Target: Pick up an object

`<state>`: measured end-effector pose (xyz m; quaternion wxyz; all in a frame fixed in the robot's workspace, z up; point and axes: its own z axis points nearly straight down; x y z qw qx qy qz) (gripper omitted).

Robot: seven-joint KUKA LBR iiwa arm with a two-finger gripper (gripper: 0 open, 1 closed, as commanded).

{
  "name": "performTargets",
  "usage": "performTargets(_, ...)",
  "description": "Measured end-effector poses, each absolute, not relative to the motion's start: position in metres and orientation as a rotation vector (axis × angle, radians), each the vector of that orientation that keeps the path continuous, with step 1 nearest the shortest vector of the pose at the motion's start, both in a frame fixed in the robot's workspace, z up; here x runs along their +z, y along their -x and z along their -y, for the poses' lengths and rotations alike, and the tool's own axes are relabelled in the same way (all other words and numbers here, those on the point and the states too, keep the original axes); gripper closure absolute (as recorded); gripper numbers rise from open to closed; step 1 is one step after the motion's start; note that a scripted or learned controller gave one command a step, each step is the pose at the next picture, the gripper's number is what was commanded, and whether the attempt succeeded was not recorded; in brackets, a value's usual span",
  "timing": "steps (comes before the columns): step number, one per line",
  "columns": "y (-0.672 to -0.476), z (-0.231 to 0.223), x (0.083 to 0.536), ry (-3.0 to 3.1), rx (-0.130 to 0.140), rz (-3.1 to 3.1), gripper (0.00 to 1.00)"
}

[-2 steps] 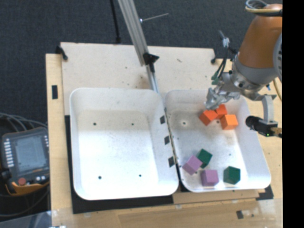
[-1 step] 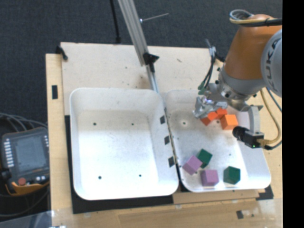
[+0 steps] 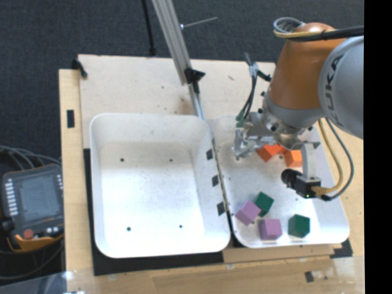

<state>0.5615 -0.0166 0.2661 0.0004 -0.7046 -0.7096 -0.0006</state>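
Note:
The right bin holds several small blocks. Two orange blocks lie at its middle, partly under the arm's wrist. A green cube and a second green cube sit toward the front, with a purple cube and another purple cube beside them. My gripper hangs low over the right bin's left part, just left of the orange blocks and close to the wall between the bins. The metal hardware of the wrist hides its tips.
The left bin lies beside the right one. A slanted aluminium pole rises from the bench behind the bins. A black cable fitting hangs from the arm over the right bin. A teach pendant sits off the bench at left.

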Motion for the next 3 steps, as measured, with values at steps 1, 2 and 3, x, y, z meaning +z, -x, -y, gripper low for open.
performTargets(1,-0.541,-0.034,0.265,2.212,-0.002,2.229,1.0)
performTargets(2,-0.527,-0.084,0.239,2.212,0.002,2.228,1.0)
performTargets(3,-0.528,-0.081,0.24,2.222,-0.002,2.221,0.0)
